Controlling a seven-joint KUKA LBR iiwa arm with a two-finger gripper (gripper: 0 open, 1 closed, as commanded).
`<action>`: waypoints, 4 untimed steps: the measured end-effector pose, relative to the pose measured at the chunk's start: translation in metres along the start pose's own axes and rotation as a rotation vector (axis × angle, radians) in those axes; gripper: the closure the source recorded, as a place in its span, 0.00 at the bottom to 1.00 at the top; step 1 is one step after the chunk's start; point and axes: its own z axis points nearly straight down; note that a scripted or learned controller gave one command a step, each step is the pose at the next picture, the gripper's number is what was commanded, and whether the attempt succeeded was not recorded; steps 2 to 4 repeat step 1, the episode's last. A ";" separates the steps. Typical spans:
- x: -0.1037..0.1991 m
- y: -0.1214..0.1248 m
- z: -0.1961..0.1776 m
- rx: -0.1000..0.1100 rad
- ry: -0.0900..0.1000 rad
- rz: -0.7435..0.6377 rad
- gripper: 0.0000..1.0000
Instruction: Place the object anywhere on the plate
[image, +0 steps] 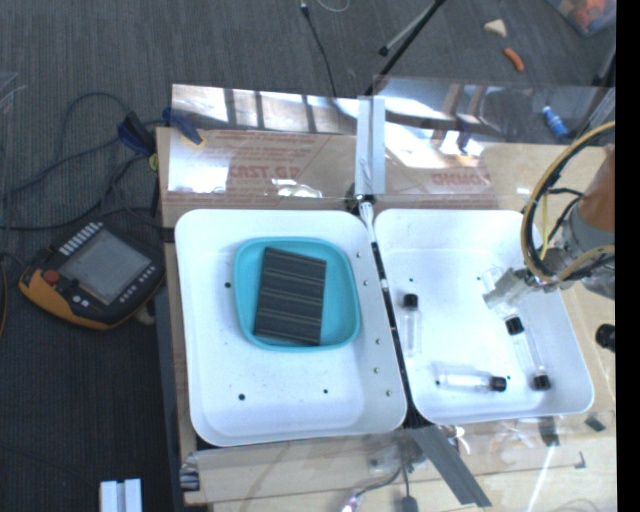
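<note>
Claw (503, 288) hovers at the right of the frame over the right bin (440, 225), and whether it is spread or closed on anything cannot be told at this size; the dark ribbed block (290, 295) lies flat on the teal plate (343, 315) in the left bin (280, 405), so placing looks done, or a new pick is beginning; next the claw would need to centre over a clear tube (465, 380) low in that bin; beyond, the table carries cardboard (270, 170), and a pendant (92, 277) lies on dark carpet at left.
</note>
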 end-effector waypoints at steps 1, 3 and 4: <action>0.000 0.000 0.000 0.000 0.000 0.000 0.00; 0.000 0.000 0.000 0.000 0.000 0.000 0.00; 0.000 0.000 0.000 0.000 0.000 0.000 0.00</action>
